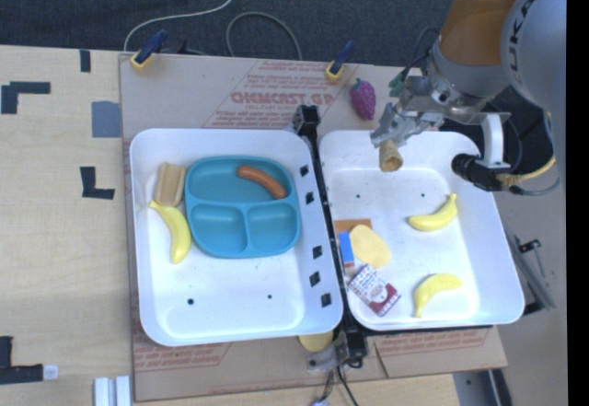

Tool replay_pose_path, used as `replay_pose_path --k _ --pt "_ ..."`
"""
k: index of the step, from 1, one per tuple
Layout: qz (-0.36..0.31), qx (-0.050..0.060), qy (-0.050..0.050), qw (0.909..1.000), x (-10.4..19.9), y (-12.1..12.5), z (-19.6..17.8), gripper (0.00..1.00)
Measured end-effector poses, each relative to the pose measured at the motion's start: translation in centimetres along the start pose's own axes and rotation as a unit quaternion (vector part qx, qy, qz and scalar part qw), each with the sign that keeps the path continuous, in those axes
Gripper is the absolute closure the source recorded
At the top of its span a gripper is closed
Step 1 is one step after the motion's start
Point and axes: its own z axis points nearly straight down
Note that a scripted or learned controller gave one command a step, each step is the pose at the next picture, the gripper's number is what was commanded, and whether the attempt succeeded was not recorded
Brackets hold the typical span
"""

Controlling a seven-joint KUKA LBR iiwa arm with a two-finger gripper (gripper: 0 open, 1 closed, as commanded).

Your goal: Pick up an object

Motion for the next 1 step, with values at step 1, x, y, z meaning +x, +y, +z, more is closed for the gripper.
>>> replay_pose_path --k 1 --pt "0.0 0.01 0.001 1.0 5.89 -3.19 4.6 1.0"
